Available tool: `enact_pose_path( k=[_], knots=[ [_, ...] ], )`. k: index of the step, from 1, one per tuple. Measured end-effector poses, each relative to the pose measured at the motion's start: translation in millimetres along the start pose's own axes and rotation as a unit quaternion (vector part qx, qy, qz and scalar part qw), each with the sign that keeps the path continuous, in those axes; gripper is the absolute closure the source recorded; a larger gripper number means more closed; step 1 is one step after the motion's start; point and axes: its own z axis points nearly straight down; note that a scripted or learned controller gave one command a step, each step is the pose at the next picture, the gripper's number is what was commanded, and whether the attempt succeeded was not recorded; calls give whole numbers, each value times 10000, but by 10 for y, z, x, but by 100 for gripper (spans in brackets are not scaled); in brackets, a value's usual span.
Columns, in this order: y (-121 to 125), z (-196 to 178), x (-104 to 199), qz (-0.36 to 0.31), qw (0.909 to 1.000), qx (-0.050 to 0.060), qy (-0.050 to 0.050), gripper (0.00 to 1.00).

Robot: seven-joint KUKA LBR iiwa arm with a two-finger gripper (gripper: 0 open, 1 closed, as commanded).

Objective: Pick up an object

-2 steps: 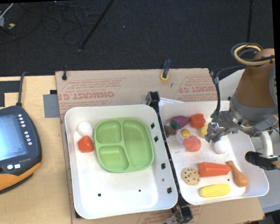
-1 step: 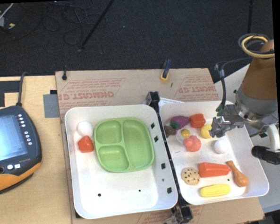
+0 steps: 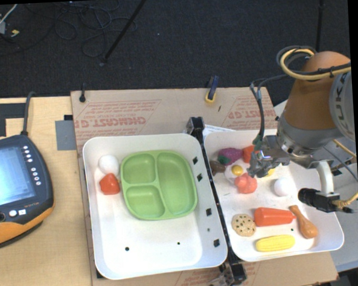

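While the claw point(image 3: 260, 164) hangs over the right bin point(image 3: 330, 236), its grip state can't be told.
Claw sits low at the bin's far-left part, just beside a pink toy point(image 3: 246, 183), purple item point(image 3: 230, 154) and yellow bit point(image 3: 237, 169). White ball point(image 3: 282, 187) mid-bin; cookie point(image 3: 244, 224), orange carrot point(image 3: 272, 216), drumstick point(image 3: 302, 221), corn point(image 3: 274, 243) along near edge. Left bin point(image 3: 149, 250): green divided plate point(image 3: 158, 185), white ball point(image 3: 107, 163), red toy point(image 3: 109, 184) at far-left corner. Light wood desk point(image 3: 41, 256), cardboard sheet point(image 3: 135, 115) under the bins, tablet pendant point(image 3: 15, 185) at desk's left edge. Dark carpet point(image 3: 160, 38) with cables behind.
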Motion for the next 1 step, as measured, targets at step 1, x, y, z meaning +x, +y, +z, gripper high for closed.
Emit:
enact_pose_path(
  k=[1],
  knots=[
    [181,-111,482,-7,10000,-9,-1,100]
  ],
)
